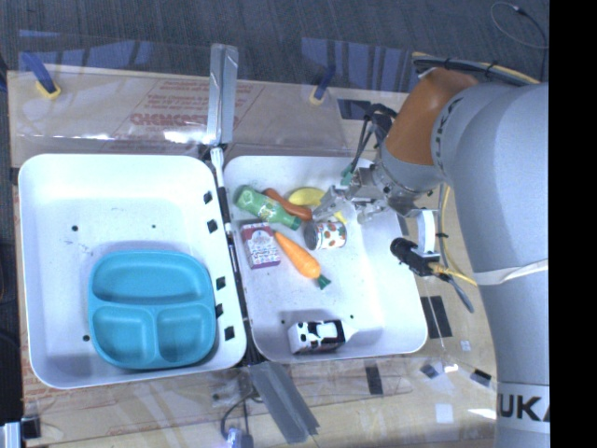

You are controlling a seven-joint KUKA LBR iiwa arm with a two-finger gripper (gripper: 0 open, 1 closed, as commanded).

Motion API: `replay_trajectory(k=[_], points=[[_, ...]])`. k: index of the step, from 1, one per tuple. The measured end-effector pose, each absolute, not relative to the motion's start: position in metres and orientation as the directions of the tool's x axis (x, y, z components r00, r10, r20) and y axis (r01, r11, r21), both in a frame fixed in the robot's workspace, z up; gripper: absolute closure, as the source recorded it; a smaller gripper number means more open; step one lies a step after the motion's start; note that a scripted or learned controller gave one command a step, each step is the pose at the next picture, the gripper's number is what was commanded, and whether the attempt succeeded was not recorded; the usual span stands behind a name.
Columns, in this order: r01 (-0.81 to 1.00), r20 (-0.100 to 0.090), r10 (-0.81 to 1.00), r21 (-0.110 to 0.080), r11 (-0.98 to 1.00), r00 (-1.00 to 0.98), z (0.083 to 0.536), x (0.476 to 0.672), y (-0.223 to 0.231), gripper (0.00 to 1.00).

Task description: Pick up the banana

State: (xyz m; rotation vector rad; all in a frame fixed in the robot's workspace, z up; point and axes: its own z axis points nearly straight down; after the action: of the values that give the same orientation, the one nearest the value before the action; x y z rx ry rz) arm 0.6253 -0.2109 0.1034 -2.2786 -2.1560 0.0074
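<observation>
Task status: not complete. The banana [306,196] lies in the right bin [392,315], toward its far side, among a cluster of other items. It rests on the bin floor — no lift is evident.

The claw [347,205] sits low over the same cluster, just right of the banana and close to a small round can [330,235]. Whether its fingers are wide, narrow or closed on anything cannot be told; metal parts and the wrist overlap there. Nothing is seen between them, so judge the grasp as not yet made. Remaining steps: close on the banana, then raise it clear of the bin.

Obstructions around the target:
- A green bottle [265,205] lies just left of the banana, with an orange-red item between them, touching or nearly so.
- A carrot [298,256] lies nearer, beside a small red box [260,246].
- A black-and-white toy [316,334] sits at the near edge, well apart.

The left bin [56,203] holds a blue divided tray [149,308] — not involved. Crowding at the banana makes a mistaken grasp likely.
</observation>
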Motion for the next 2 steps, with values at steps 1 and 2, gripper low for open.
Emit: replay_trajectory(k=[1, 2], points=[[0.999, 0.000, 0.999, -0.007, -0.052, 0.052, 0.1128, 0.6258, -0.2110, 1.00], [0.999, 0.000, 0.999, -0.007, -0.052, 0.052, 0.1128, 0.6258, -0.2109, 0.00]])
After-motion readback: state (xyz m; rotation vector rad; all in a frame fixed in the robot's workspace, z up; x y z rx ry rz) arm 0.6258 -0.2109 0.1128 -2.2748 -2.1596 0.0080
